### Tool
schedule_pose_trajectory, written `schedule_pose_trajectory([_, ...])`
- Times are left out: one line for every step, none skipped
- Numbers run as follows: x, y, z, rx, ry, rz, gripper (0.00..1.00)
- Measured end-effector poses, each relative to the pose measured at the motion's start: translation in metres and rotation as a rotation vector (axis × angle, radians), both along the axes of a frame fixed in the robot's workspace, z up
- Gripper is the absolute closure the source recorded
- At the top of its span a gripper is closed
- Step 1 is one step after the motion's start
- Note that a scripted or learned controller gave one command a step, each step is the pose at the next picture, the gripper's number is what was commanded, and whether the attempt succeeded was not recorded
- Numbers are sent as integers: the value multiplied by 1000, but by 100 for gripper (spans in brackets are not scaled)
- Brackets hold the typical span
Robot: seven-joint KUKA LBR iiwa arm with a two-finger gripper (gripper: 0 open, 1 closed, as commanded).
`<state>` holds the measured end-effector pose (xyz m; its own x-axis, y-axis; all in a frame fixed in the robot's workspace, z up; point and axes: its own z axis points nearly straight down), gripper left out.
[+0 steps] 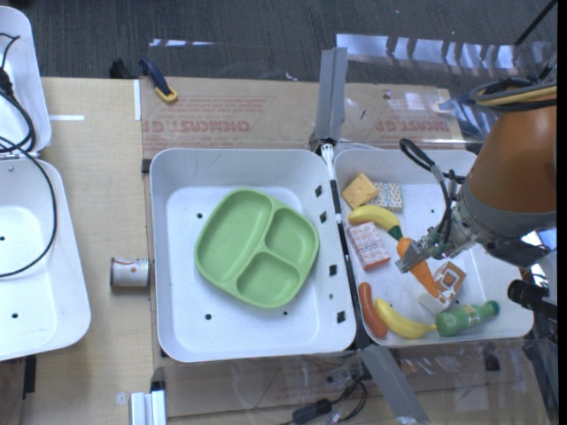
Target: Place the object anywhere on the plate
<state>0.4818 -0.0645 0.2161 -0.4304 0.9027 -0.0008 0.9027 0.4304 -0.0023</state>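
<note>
Carrot (423,274) lies in the right bin (496,326), the jaws (431,248) touching it; their opening is unclear. Green plate (257,248) sits left.

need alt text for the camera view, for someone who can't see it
The arm's end effector is low over an orange carrot in the right bin, among toy foods. A green divided plate sits in the left bin.

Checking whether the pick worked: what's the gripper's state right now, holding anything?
Gripper: low over the right bin, right at the carrot; whether it is open, closed or gripping cannot be told.
</note>
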Motion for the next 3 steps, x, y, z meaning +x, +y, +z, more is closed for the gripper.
schedule_pose_trajectory([60,69,11,1,-1,71,100])
schedule_pose_trajectory([87,133,-25,0,0,171,100])
schedule_pose_trajectory([87,133,-25,0,-1,171,0])
